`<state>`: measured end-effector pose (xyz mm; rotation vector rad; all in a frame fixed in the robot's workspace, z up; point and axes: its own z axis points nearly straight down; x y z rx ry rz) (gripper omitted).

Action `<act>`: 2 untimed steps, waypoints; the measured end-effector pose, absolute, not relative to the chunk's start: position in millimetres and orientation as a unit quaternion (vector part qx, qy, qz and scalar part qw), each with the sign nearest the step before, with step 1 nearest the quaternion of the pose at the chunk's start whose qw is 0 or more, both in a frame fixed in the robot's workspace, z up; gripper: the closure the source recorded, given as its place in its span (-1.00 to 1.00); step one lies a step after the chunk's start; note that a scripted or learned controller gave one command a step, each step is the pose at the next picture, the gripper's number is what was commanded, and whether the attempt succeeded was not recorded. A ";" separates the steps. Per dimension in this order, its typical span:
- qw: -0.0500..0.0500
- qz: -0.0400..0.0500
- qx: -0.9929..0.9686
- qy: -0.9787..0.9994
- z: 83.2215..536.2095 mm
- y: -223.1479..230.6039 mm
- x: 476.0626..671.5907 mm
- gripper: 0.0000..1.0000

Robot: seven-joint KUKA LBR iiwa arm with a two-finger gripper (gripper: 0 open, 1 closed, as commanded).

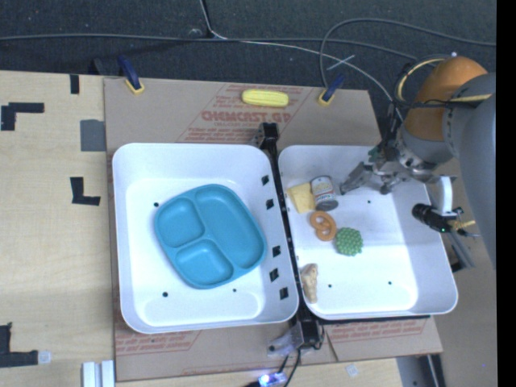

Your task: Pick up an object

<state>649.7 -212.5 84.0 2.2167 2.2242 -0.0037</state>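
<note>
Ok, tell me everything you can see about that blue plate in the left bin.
The blue plate is a light blue tray with rounded corners, split by raised ridges into three compartments, all bare. It looks like smooth plastic. It lies flat, right side up, on the floor of the left bin, turned at a slant to the bin's walls and roughly central. Nothing rests on it and nothing but the bin touches it.

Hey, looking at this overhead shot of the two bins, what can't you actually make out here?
- Gripper: too small and blurred in the camera view to tell its finger state.
- Small can: label too small to read.
- Beige item by the right bin's left wall: too blurred to identify.
- Arm: cut off by the right edge.
</note>
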 end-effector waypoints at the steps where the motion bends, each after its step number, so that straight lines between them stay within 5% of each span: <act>1: 0.003 0.000 0.706 0.709 98.3 -212.6 651.3 1.00; 2: 0.001 0.001 0.707 0.708 153.3 -203.5 646.7 1.00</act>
